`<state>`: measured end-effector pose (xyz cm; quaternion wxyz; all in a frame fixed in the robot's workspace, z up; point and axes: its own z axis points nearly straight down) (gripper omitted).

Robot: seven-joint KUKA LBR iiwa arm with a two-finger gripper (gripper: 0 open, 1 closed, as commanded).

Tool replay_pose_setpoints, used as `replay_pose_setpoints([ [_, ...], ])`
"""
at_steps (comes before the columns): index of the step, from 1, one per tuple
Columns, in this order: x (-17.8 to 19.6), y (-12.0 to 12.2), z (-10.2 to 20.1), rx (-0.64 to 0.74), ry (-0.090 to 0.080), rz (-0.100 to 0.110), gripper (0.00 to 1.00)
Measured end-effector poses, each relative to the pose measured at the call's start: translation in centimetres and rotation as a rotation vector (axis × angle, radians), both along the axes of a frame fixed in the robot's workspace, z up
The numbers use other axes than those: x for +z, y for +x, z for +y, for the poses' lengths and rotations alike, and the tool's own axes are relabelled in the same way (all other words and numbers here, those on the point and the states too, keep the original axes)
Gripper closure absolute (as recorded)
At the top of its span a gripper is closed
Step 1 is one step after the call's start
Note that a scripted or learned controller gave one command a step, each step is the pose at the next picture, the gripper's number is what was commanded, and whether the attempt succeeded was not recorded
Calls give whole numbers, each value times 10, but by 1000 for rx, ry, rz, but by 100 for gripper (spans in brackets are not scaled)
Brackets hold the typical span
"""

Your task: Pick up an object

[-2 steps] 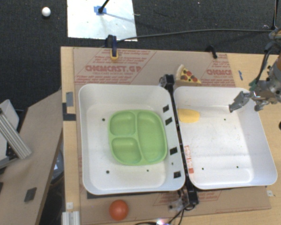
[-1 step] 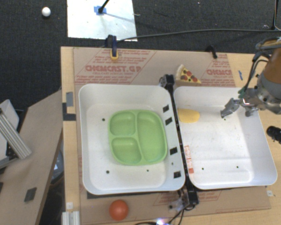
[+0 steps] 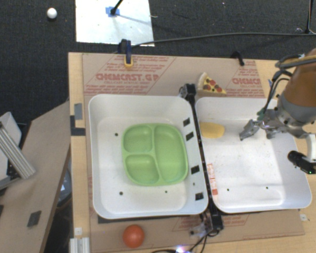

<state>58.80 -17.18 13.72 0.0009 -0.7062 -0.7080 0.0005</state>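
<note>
The jaws (image 3: pixel 259 128) are hanging spread open, gripping nothing, over the right bin (image 3: pixel 263 191). The yellow piece (image 3: pixel 211 130) is lying near that bin's far-left corner, just beside them.

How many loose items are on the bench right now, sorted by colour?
Green: 1, divided plate in the left bin
Yellow: 1, pale piece in the right bin
Orange: 1, ball at the front edge
Multicoloured: 1, pizza slice toy behind the bins
Total: 4
</note>
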Motion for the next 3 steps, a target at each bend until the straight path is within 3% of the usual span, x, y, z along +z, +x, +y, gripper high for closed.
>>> replay_pose_setpoints([
  [1, -52, 0, 1, -1, 0, 0, 0],
  [2, -38, 2, 0, -1, -2, -7, 100],
  [3, 26, 6, 2, 2, -2, -9, 100],
])
